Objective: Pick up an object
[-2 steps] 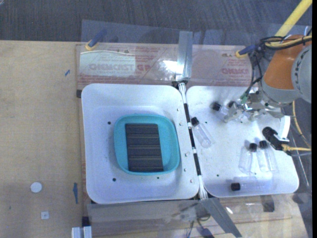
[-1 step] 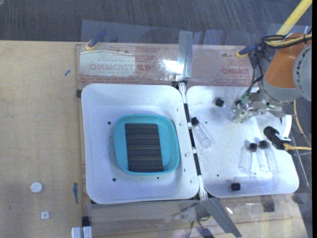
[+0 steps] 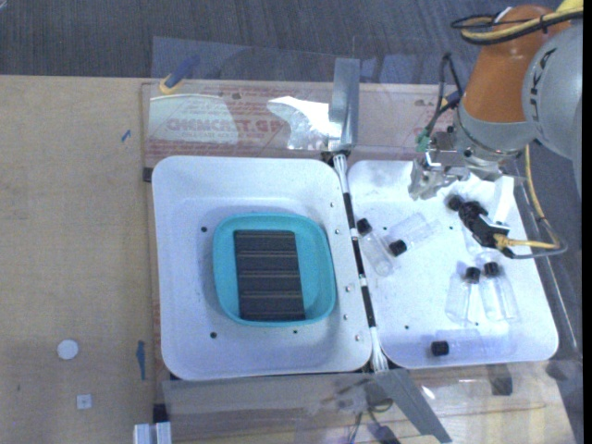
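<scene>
My gripper (image 3: 425, 183) hangs over the far left part of the right bin (image 3: 532, 336), with the grey arm and its orange band coming in from the upper right. Nothing shows between its tips. Several small clear bottles with black caps lie in this bin. The nearest one (image 3: 413, 232) lies just below the gripper, apart from it. Another bottle (image 3: 374, 248) rests by the bin's left wall. Two more (image 3: 461, 296) (image 3: 499, 296) lie side by side towards the right, and one (image 3: 472, 347) lies along the near edge.
The left bin (image 3: 185, 192) holds a teal square dish (image 3: 319, 280) with a dark grey ridged block (image 3: 268, 274) inside it. A raised divider (image 3: 351, 239) runs between the bins. A clear plastic sheet and a metal bracket (image 3: 345, 100) lie behind them.
</scene>
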